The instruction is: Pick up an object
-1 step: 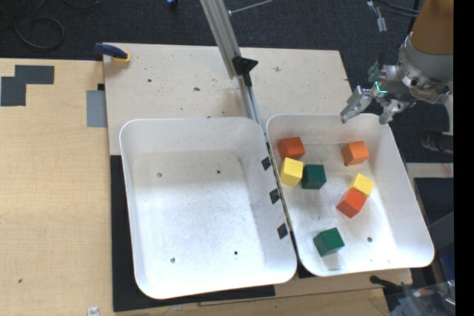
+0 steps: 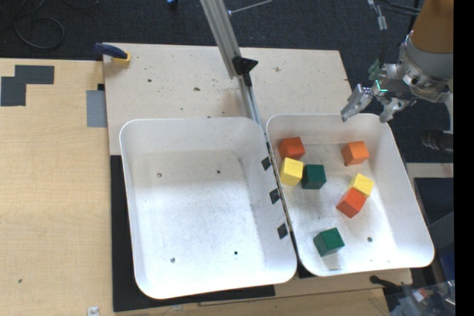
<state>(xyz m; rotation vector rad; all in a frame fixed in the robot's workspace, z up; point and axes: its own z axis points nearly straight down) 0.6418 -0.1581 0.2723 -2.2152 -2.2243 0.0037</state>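
A pale wooden tabletop (image 2: 52, 181) carries two shallow white bins side by side, with dark carpet and loose cables beyond it. Nearest the camera, in the right bin (image 2: 415, 233), sits a green cube (image 2: 328, 240). Farther in come an orange-red cube (image 2: 352, 201) touching a small yellow cube (image 2: 362, 183), then a yellow cube (image 2: 292, 171) pressed against a dark green cube (image 2: 314, 176), and toward the far wall two orange cubes (image 2: 290, 147) (image 2: 355, 152) well apart. The left bin (image 2: 133, 137) lies alongside. Beyond the right bin's far corner the gripper (image 2: 372, 106) hangs above the rim, its jaws spread wide with nothing between them. As I judge it, the pick has not begun: descent, closing and lift all remain.
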